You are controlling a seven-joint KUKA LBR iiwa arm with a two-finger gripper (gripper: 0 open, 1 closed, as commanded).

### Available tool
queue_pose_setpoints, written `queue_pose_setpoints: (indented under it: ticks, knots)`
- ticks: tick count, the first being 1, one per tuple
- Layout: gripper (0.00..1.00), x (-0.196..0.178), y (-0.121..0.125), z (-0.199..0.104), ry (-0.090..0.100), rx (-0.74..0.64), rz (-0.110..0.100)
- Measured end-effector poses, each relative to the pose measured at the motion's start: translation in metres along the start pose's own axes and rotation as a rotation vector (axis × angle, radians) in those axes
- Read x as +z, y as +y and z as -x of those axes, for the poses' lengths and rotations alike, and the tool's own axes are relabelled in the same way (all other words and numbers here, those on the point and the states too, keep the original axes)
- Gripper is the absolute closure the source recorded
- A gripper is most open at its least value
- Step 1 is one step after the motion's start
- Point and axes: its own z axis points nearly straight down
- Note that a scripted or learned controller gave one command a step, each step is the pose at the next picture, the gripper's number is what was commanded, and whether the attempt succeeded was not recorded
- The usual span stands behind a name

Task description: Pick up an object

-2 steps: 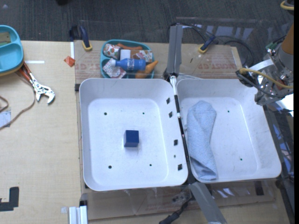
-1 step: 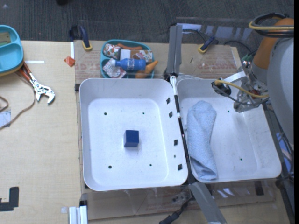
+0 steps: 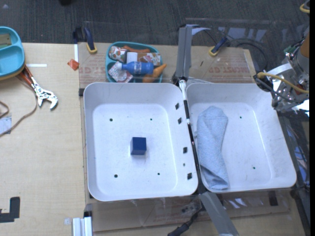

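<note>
A small dark blue cube [image 3: 139, 145] rests on the floor of the left white bin [image 3: 93, 132], a little left of its middle. A pale blue-grey cloth [image 3: 213, 144] lies crumpled lengthwise along the left side of the right white bin [image 3: 268, 136], reaching from near the back wall to the front wall.
Arm hardware with cables [image 3: 288, 85] hangs over the right bin's back right corner. Behind the left bin stands a teal tub of small items [image 3: 134, 64]. On the wooden bench to the left lie a wrench [image 3: 42, 95] and a teal tray [image 3: 10, 50].
</note>
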Motion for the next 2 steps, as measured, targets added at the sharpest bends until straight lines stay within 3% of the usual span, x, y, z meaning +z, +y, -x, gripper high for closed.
queue_pose_setpoints:
  ticks: [1, 2]
  knots:
    - [1.0, 0.111, -0.058, -0.027, 0.001, -0.055, 0.0]
    - [1.0, 0.111, -0.028, -0.018, 0.001, -0.204, 0.001]
